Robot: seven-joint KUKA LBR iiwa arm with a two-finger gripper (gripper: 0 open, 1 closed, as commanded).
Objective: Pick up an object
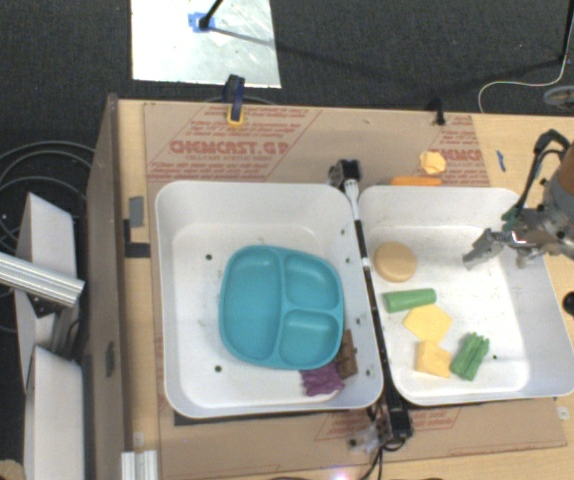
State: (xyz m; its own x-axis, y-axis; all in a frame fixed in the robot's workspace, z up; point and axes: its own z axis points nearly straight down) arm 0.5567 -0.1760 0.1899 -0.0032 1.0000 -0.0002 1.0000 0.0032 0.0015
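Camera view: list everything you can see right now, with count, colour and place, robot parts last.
bins: 2, white, side by side on the bench
plate: 1, teal, divided, left bin
purple piece: 1, left bin, at plate's near edge
brown piece: 1, beside the purple piece
disc: 1, tan, right bin
cylinder: 1, green, right bin centre
yellow blocks: 2, right bin, near half
ridged piece: 1, green, beside the lower yellow block
bench items: yellow and orange, behind right bin
gripper: 1, grey, over right bin
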